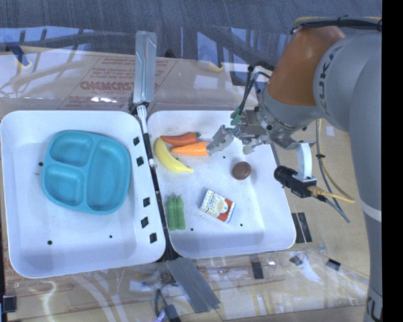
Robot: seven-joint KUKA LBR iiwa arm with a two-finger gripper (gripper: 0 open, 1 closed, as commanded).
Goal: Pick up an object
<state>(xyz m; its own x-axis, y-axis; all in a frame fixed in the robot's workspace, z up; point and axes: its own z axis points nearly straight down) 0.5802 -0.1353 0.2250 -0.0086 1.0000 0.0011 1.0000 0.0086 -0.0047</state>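
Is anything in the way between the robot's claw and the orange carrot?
Nothing visible is. The gripper sits over the right bin, right beside the carrot's tip, with only bare white bin floor between them. The banana and red pepper lie against the carrot's far side, away from the gripper.

The floor [87,2] at the top is dark grey carpet with fine lines. The surface [87,79] is light brown wood under a clear shiny sheet, and bright window-shaped light reflects on it. Red letters show on a board under the sheet, and bits of grey tape [195,284] stick along the front edge.
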